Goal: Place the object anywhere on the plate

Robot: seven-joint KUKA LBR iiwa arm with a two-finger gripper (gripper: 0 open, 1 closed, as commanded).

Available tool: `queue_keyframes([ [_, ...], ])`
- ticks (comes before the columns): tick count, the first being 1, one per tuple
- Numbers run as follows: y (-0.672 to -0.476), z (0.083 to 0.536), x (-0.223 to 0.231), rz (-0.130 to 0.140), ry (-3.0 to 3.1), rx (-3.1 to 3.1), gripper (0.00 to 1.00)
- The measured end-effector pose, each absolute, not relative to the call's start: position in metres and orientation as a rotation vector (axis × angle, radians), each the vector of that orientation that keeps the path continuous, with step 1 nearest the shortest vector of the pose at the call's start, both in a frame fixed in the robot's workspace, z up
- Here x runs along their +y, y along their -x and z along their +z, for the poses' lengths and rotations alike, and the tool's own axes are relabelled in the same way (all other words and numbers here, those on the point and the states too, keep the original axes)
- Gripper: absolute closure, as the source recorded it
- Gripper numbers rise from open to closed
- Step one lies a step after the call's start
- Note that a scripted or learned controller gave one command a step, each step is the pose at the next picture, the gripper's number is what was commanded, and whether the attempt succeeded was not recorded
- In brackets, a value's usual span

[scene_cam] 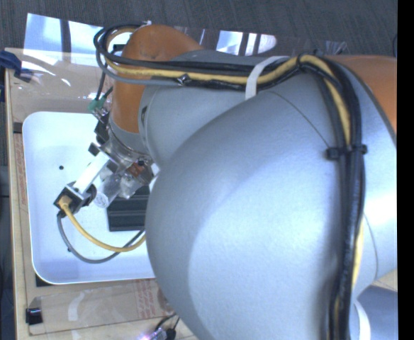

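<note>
Grey arm casing (264, 211) covers most of the bench, and the gripper (122, 183) hangs low over the white bin (44, 190), just beside a dark flat block (127, 214) on the bin floor, whether it grips anything I cannot tell. Neither the object nor the plate can be picked out near the bin, so where they are I cannot tell. A likely risk is the yellow cable (101, 243) looping along the bin floor, which could snag or drag the block as the wrist moves.
</note>
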State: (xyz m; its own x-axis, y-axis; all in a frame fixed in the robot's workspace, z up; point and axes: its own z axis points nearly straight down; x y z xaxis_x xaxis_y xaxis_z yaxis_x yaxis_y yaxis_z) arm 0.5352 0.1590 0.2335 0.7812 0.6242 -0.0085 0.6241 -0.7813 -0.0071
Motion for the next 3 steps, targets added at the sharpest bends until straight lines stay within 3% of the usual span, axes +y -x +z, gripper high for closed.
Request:
queue_keyframes([
  [1, -0.591, 0.214, 0.121, 0.014, 2.931, -1.121, 1.00],
  [2, -0.637, 0.238, 0.138, 0.001, 3.063, -0.688, 1.00],
  [3, -0.647, 0.299, 0.111, 0.005, 3.123, -0.323, 1.00],
])
